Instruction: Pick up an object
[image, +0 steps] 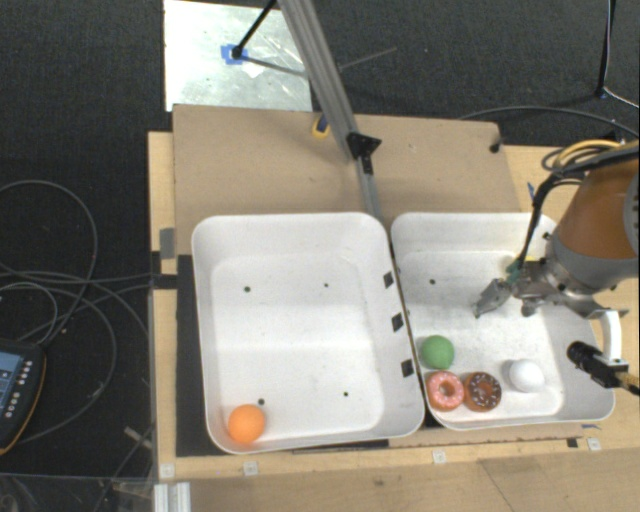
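In the right bin (440, 235), along its front wall, lie a green ball (437, 351), a pink-frosted donut (445, 390), a chocolate donut (483, 391) and a white ball (525, 376). An orange ball (246, 423) rests in the front left corner of the left bin (290, 240). My gripper (510, 298) hangs over the right half of the right bin, behind the white ball and to the right of the green ball. Its fingers (490, 299) stand apart with nothing between them.
The grey arm with its orange band (600, 215) comes in over the right bin's right side. A slanted metal pole (335, 90) crosses the back of the bench. Cables and a pendant (15, 385) lie on the floor at the left.
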